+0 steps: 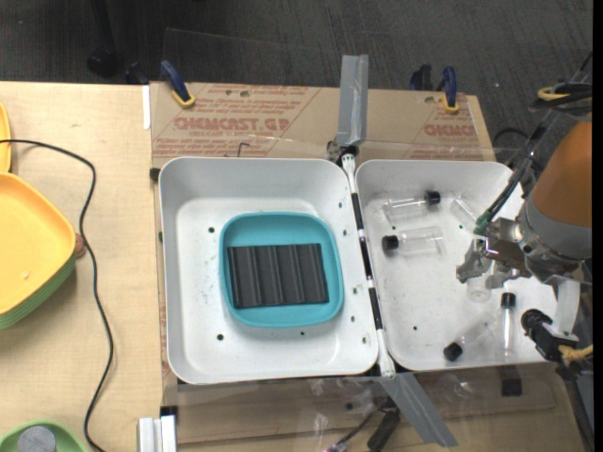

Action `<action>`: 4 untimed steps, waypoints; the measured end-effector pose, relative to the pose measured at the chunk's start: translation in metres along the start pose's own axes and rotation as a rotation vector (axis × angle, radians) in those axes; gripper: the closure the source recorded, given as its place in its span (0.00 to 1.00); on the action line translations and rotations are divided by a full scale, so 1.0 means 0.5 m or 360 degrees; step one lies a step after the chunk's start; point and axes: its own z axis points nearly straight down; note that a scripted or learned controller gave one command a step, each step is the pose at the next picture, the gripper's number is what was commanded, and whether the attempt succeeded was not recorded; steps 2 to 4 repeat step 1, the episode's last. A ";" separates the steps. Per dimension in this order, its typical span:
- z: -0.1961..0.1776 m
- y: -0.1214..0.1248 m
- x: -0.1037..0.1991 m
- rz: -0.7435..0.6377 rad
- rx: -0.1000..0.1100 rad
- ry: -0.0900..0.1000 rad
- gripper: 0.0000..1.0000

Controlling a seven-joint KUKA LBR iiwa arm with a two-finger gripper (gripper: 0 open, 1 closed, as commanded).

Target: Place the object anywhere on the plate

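Teal plate (pixel 280 271) in left bin (pixel 188 252) — gripper (pixel 476 269) over right bin (pixel 415 318).

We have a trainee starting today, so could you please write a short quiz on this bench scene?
1. True or false: the teal plate lies in the right bin.
2. What colour are the vials' caps, such as the one at? A) black B) red C) white
3. Fill in: the end effector is over the ____ bin.

Key: 1 false, it lies in the left bin; 2 A; 3 right.
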 end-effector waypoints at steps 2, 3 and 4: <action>0.000 0.000 0.000 0.0000 0.0000 0.0000 0.00; 0.000 0.000 0.000 0.0000 0.0000 0.0000 0.00; 0.000 0.000 0.000 0.0000 0.0000 0.0000 0.00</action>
